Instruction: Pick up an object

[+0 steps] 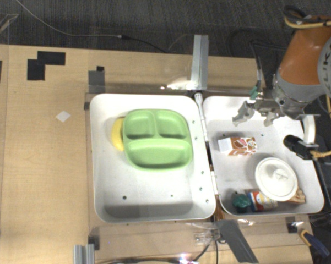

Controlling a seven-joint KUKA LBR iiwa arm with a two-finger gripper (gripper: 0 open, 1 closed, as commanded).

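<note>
Fingers (257, 113) hang above the far part of the right bin (220, 106), and whether they are spread or pressed together I cannot tell; nothing shows between them. Just below them lies one packet (238, 146), then one white lid (276, 176) nearer the camera, and one small bottle (253, 201) by the near wall. Well to the left, the other bin (148, 197) holds one green tray (156, 137) with one yellow piece (117, 134) touching its far side. Two bins in all, side by side on the surface (38, 164). By my reading the step is the approach, with no object taken yet. Next comes a straight descent onto the packet, the closest candidate
</note>
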